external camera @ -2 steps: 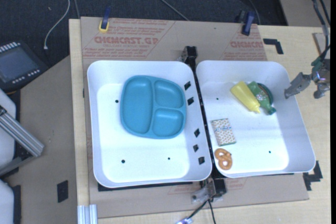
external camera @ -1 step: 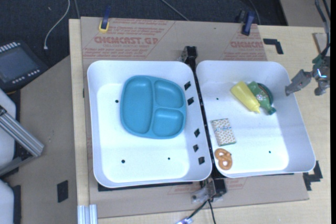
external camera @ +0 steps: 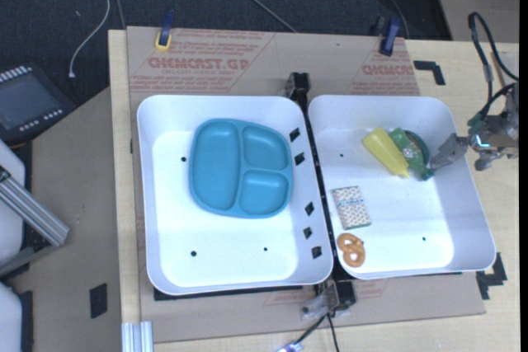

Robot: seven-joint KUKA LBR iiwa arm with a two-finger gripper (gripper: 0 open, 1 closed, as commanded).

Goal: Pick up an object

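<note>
The right bin (external camera: pixel 462 247) holds a yellow oblong object (external camera: pixel 386 151) lying beside a green round object (external camera: pixel 411 151) near its far right side. A small patterned square packet (external camera: pixel 351 206) lies near the bin's left wall, and a pretzel-shaped piece (external camera: pixel 352 248) sits at the front left corner. My gripper (external camera: pixel 464 149) comes in over the right rim of this bin, just to the right of the green object and close to it. Nothing is seen held in it.
The left bin (external camera: pixel 165 243) holds a blue divided plate (external camera: pixel 241 168). A black divider with clips (external camera: pixel 307 177) runs between the bins. Cables (external camera: pixel 493 70) hang by the arm at the right edge. Clamps (external camera: pixel 388 35) sit at the bench's back.
</note>
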